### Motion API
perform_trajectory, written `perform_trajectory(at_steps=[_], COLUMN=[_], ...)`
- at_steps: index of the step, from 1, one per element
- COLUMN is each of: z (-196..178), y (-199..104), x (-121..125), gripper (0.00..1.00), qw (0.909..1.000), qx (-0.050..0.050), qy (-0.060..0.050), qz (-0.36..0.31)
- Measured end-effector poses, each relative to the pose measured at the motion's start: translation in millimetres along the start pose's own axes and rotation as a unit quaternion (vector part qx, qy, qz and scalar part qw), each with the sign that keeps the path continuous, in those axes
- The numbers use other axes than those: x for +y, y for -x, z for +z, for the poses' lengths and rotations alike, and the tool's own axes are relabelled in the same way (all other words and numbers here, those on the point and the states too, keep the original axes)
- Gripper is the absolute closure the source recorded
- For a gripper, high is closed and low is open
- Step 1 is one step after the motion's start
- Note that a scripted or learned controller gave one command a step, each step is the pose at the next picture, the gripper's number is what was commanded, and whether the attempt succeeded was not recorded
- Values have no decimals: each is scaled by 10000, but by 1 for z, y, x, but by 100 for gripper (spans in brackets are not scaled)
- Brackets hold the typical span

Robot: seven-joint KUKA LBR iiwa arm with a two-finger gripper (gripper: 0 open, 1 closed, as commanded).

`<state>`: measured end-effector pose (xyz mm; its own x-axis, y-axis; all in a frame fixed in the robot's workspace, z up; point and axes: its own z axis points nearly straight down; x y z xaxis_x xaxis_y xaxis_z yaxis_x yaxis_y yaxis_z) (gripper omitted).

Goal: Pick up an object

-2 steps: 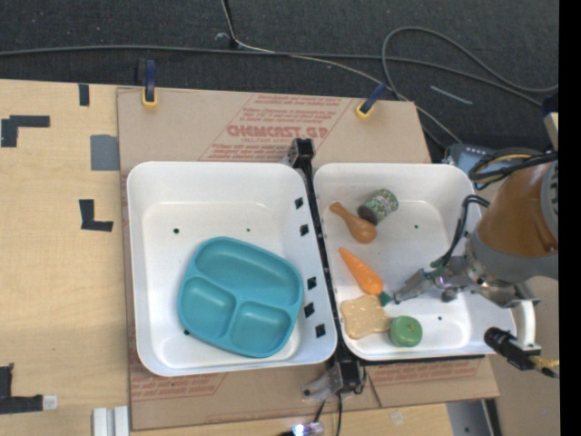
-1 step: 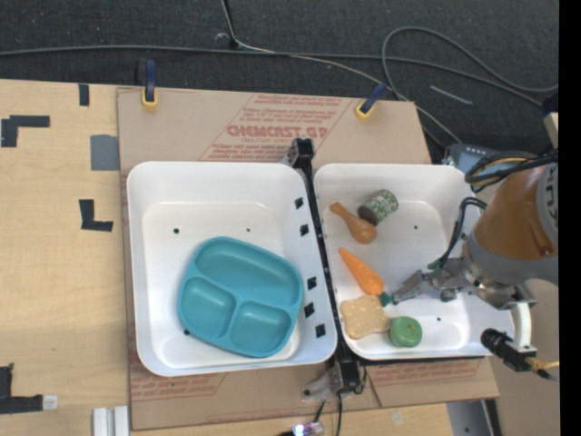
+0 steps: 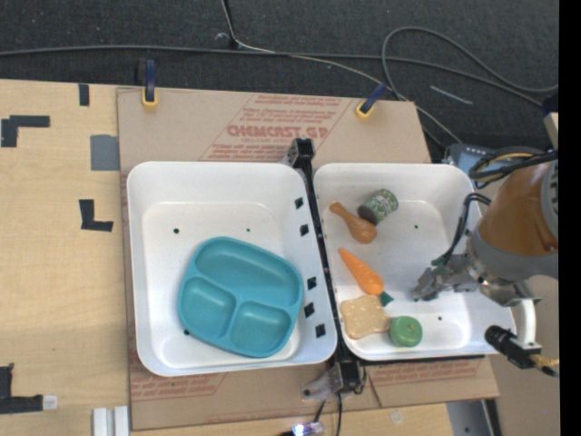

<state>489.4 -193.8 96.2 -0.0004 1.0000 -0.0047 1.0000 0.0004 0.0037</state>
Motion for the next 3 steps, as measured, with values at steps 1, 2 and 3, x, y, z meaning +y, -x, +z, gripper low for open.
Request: perform_trajectory(at_steps=[1,2,3], z=[-45,-96,-158], y=[6,1,5], x=[5,-3,1], gripper=[100,100,100], qw=[10000,10000,10000], qx=[17,17,11], qy=[-6,-3,5], qz=[-2,-5,-6])
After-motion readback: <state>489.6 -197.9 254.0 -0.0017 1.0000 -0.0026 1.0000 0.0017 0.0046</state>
